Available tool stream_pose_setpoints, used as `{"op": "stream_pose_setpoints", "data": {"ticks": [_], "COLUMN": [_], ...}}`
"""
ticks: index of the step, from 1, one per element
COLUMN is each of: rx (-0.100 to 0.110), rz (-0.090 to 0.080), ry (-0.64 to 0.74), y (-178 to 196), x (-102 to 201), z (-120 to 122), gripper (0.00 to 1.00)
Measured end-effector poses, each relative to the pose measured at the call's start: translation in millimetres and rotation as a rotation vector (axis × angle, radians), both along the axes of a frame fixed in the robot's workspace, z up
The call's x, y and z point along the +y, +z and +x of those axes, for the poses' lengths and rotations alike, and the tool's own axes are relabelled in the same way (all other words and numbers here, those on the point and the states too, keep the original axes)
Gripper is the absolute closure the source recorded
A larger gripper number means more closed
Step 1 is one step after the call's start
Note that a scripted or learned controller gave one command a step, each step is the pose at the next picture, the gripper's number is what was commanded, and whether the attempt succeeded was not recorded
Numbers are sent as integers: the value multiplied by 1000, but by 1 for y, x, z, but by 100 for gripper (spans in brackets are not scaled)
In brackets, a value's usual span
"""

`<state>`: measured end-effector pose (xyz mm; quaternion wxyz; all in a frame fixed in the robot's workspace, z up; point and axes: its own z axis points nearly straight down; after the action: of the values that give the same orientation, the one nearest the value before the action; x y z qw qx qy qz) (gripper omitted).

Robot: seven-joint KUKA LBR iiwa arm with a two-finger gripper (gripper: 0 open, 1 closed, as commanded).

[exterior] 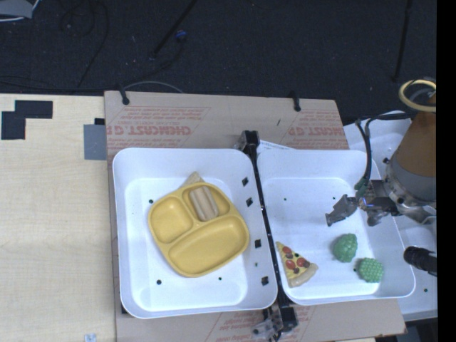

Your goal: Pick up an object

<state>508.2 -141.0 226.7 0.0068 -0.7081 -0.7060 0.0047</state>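
My gripper (358, 213) hovers over the right bin (306, 169), near its right side, open with nothing between its fingers. Just below it lies a round green toy (345, 247). A second, bumpy green toy (370, 269) rests by the bin's front right corner. A toy pizza slice (295, 263) lies at the front left of the same bin. In the left bin (135, 191) sits a yellow divided plate (203, 244) with a tan bun-like piece (205, 203) in its upper right compartment.
A black divider (261, 219) runs between the two bins. Both stand on a cardboard sheet (199, 123) on the wooden bench (50, 226). The arm's grey and orange wrist (419, 152) stands over the right bin's far right edge.
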Motion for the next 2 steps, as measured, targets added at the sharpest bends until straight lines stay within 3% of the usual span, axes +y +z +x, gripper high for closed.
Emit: {"op": "stream_pose_setpoints", "data": {"ticks": [1,2], "rx": [-12,-8], "rz": [-2,-1], "ry": [3,3], "y": [7,-43], "x": [0,3], "z": [2,11], "gripper": [0,0]}}
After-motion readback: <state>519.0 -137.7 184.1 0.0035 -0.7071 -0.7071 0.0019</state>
